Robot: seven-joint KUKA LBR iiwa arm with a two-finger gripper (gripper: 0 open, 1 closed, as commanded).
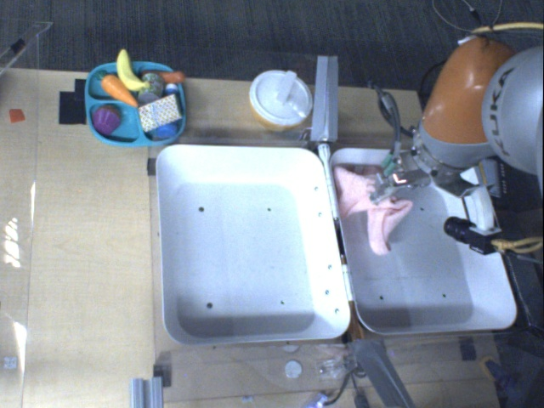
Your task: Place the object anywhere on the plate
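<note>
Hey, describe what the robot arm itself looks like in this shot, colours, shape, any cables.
The arm is bulky and rounded, with a grey shell and a bright orange band above the wrist. A thin yellowish cable loops above it and runs along its top. Its end effector is a small metallic grey assembly, with black fittings and a black cylindrical part beside the wrist. No markings are readable.

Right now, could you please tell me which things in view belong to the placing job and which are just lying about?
Belongs to the job:
- crumpled pink cloth in the right white bin
- blue divided plate at the bench's far left
- gripper, over the cloth

Lying about:
- toy food pieces on the plate
- round white-lidded yellow container
- left white bin
</note>
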